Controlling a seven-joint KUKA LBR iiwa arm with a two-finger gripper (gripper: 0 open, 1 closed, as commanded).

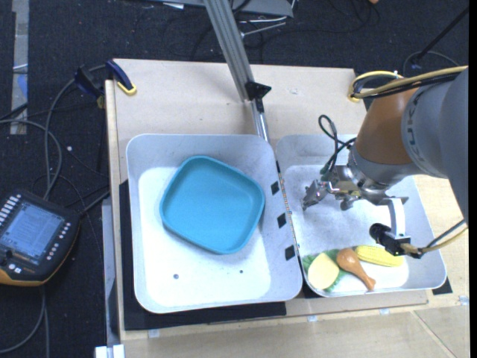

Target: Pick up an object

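Huddled in the near corner of the right bin [426, 222]: green piece [323, 271], orange piece [356, 265] and yellow piece [380, 256], touching one another and pressed toward the wall. Flat in the left bin [141, 200], well apart: blue plate [212, 203]. Poised over bare floor beyond the pile: gripper [316, 195], fingers apart, nothing between them. Probably needs to come nearer the pile before closing; crowding against the wall may spoil a clean grasp.

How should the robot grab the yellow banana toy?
Probably across the middle of the banana, coming straight down. It lies flat and long by the right bin's near wall, so its narrow width fits between fingers. The drumstick sits close beside it.
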